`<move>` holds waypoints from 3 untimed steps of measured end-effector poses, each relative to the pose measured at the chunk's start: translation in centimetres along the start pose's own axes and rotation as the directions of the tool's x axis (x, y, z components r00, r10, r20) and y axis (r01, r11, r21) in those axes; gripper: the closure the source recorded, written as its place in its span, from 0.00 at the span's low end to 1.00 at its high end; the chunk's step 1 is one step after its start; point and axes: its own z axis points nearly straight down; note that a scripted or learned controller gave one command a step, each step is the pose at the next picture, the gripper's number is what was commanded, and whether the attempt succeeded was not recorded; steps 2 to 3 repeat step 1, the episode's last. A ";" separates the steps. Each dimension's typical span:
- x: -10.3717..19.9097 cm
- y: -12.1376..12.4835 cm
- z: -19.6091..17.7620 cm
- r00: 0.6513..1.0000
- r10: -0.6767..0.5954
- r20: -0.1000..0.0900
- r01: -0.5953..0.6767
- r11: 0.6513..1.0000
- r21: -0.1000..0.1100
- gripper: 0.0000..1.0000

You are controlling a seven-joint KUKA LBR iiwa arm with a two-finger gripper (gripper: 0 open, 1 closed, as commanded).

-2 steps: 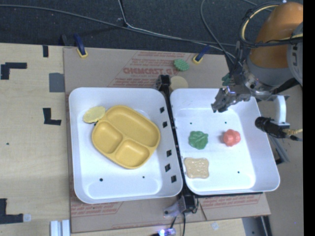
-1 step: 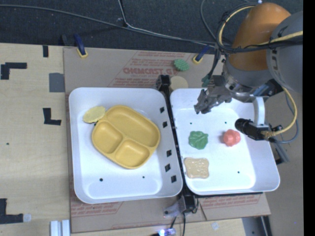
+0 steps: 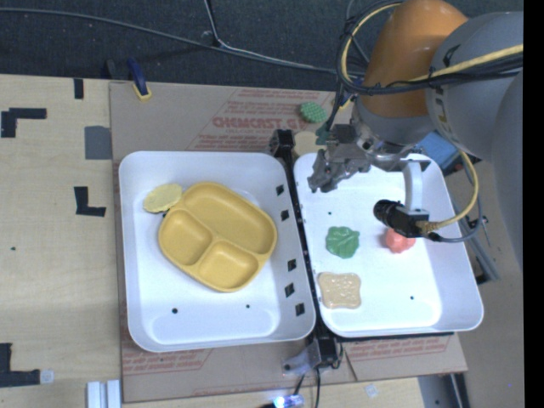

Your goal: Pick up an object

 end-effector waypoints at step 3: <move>6.0 1.6 1.4 1.000 -0.001 0.000 0.001 1.000 0.001 1.00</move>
